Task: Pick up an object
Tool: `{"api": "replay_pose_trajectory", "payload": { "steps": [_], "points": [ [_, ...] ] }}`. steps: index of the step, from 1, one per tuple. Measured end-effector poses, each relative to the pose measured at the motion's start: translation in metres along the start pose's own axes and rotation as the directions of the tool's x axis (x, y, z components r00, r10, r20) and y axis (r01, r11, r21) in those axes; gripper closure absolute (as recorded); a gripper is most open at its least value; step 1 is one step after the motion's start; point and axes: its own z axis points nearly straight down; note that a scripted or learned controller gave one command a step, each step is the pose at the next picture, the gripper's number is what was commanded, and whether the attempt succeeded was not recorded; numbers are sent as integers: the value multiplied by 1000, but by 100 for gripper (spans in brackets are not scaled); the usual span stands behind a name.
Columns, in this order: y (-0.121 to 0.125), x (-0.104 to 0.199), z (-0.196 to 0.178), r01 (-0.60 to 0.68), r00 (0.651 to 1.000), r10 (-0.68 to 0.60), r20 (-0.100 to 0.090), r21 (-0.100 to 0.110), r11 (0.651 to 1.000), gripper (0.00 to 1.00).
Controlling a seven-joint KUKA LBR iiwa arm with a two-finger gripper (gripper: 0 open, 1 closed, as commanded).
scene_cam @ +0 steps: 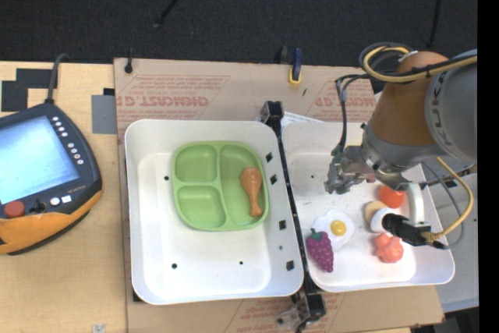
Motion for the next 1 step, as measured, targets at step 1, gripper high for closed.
{"api": "replay_pose_trajectory", "payload": {
  "steps": [1],
  "points": [
    [-2, 2, -41, 0, 1000, 0, 0, 1, 1000, 100]
  ]
}}
